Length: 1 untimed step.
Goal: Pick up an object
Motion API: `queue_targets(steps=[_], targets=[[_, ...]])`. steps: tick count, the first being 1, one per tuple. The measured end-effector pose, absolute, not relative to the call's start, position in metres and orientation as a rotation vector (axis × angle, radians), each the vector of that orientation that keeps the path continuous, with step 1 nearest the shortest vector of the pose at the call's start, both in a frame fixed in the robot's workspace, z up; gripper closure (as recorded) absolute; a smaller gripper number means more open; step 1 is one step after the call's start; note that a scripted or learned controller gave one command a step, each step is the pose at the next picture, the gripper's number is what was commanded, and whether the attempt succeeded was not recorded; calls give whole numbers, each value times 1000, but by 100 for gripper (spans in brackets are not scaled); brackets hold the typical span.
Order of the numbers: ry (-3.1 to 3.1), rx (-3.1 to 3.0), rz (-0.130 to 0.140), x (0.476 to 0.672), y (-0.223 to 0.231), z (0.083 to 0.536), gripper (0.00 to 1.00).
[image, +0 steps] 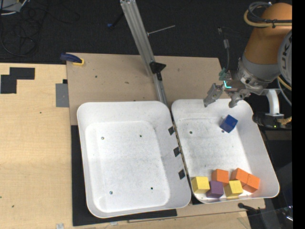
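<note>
We haven't grabbed anything yet. Our gripper (223, 97) hangs over the far edge of the right bin (267, 168), fingers spread with nothing between them. The blue cube (229, 123) sits just near of it, untouched. Other blocks (226, 182) bunch in the near corner, overlapping, so they're hard to count.

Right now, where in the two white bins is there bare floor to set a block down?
The left white bin has bare floor wall to wall. In the right white bin, the middle is bare, between the blue cube and the yellow, orange and purple blocks crowding its near edge.
</note>
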<state>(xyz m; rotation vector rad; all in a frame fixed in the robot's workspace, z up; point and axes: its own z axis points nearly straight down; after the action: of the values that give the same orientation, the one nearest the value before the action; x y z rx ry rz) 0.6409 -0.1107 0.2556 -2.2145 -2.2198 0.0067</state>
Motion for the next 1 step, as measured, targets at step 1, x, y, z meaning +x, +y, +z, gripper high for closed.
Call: queue_targets(steps=[1], targets=[[-2223, -2216, 3, 642, -111, 258, 0]])
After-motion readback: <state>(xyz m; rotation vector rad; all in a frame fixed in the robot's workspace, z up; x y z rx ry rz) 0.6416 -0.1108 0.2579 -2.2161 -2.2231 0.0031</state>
